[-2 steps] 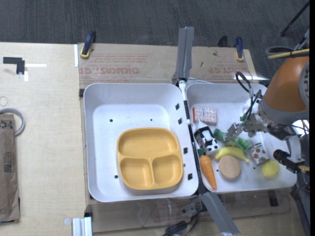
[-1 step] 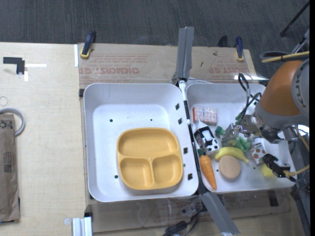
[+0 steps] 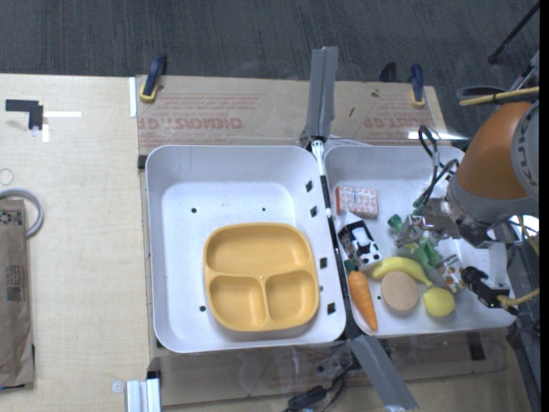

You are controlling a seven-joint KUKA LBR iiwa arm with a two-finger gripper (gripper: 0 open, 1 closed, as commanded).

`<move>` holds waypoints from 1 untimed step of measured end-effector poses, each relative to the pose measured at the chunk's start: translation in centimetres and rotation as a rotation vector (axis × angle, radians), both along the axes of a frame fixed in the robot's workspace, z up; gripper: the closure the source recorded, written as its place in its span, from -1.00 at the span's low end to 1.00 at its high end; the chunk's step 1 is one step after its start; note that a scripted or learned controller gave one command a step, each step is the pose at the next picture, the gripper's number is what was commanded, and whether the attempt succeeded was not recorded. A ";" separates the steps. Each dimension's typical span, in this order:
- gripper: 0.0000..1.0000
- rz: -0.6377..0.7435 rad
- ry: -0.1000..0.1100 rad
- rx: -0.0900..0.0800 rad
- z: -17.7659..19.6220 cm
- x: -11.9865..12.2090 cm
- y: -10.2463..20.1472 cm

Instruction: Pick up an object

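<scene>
The arm reaches in from the right and its tool (image 3: pixel 426 230) hangs low over the right bin (image 3: pixel 388 155), just above a green toy (image 3: pixel 422 251) beside the banana (image 3: pixel 400 269); whether it is open or closed cannot be told, and nothing visibly sits in it. This looks like the descent to grasp. Next it likely needs a straight drop onto one piece, clear of the round biscuit (image 3: pixel 400 292) and lemon (image 3: pixel 438 302) crowded near it.

Two white bins (image 3: pixel 163 230) – one yellow tray (image 3: pixel 259 275), one carrot (image 3: pixel 362 299), one banana (image 3: pixel 400 268), one lemon (image 3: pixel 438 302), one pink packet (image 3: pixel 356 201).
</scene>
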State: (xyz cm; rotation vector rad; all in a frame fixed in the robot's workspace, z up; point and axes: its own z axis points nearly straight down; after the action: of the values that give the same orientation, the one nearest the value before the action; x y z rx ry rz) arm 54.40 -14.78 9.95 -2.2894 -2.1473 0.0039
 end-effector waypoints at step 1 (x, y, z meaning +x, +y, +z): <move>1.00 0.026 -0.002 -0.002 9.2 7.4 7.3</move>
State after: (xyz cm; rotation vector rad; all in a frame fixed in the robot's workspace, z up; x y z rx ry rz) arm 61.79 -7.45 19.12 -2.2638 -2.1787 0.0034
